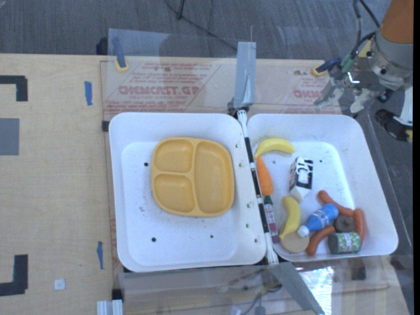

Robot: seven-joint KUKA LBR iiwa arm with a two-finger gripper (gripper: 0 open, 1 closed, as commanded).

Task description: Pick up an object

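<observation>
Arm's parked up top right, claw (342, 92) hanging past the right bin's (377, 176) far corner with fingers spread, nothing in them. Bin's got smooth plastic bananas (274, 146), a carrot (264, 176), sausages (336, 201), a small bottle (319, 218). Left bin (125, 195): glossy yellow divided plate (193, 176).

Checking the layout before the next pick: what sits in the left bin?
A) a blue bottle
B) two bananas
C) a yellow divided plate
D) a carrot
C: the yellow divided plate lies alone in the left bin, while the blue bottle, carrot and bananas lie in the right bin.
</observation>
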